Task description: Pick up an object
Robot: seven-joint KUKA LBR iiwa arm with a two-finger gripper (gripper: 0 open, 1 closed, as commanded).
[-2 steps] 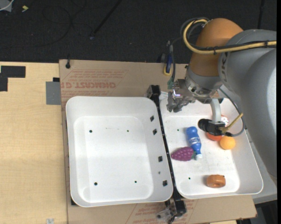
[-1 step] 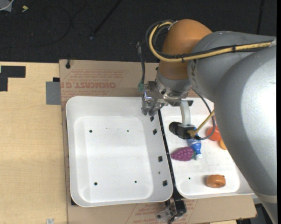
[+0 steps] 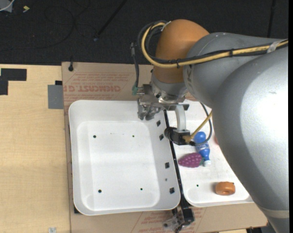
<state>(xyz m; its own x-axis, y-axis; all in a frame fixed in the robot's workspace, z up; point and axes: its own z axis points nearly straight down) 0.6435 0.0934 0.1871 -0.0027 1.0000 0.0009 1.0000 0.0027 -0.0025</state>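
Blue bottle-like object, probably plastic, beside a purple piece; gripper state indiscernible.

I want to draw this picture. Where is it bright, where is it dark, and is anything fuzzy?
Camera view: the left bin is brightest, almost glaring white; the top background is very dark; the big grey arm close to the camera looks soft and fuzzy, with an orange band that shines; the blue toy, purple toy and orange toy look clear enough.
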